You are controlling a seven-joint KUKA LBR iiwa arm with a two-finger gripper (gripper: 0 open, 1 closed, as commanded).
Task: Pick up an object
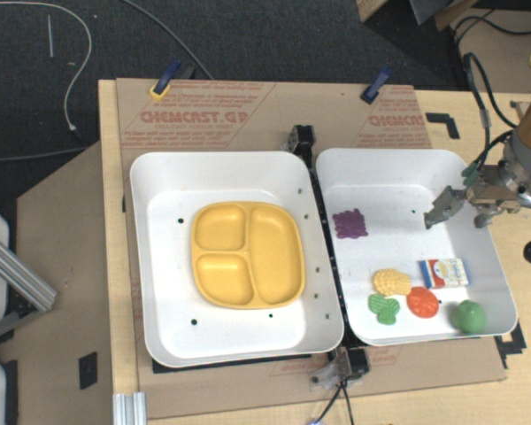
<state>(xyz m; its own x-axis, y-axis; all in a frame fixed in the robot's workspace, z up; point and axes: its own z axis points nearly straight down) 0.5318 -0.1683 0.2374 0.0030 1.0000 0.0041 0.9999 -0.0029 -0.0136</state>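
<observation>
End effector (461,211) above right bin (372,162); purple toy (350,224), carton (442,273) apart.

Table (71,264): tan surface, covered across the middle by a brown cardboard sheet (274,113) with red print, held at its far edge by two blue clamps (166,79). Two shallow white bins rest on the sheet, touching side by side: left bin (159,237), right bin (389,171). Black brackets (302,137) sit at the seam, far and near
</observation>
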